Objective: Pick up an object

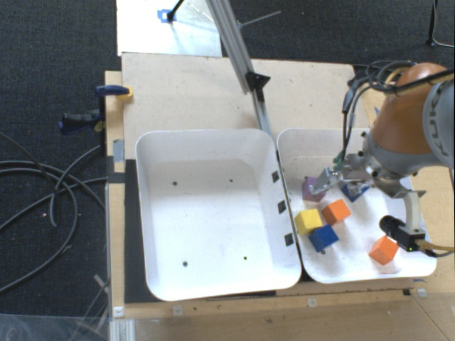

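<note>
Gripper (328, 181) poised low in the right bin (298, 144), finger state indeterminate, with the purple block (310, 188) just beside it on the camera's left and an orange block (336, 210) close below it.

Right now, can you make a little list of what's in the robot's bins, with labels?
right bin: holds all the blocks
yellow block: touches the blue block
orange block: right of the yellow one
second orange block: alone, near the bin's front right
purple block: beside the gripper
gripper: low over the right bin
left bin: white, dark specks on its floor
</note>
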Available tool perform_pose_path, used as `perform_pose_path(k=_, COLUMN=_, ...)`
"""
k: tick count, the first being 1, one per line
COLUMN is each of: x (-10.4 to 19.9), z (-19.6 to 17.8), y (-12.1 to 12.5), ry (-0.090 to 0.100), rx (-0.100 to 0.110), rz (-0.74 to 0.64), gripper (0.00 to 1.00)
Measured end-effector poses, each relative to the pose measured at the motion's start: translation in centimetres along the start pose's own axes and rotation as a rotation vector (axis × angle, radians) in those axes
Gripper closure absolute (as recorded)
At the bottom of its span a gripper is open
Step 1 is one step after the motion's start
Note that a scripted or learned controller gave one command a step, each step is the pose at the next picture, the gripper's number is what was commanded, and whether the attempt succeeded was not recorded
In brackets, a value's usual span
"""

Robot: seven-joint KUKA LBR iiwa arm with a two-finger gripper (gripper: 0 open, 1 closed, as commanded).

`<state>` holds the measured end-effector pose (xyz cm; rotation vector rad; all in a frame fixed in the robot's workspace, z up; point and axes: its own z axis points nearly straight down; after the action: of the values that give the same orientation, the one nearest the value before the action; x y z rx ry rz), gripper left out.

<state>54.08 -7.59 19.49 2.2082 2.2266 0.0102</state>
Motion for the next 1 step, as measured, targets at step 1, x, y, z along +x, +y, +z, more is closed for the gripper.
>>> perform_pose_path(k=1, x=-1.54, z=10.94, y=9.08, ry=-0.001, rx=0.008, rz=0.001, gripper=0.00)
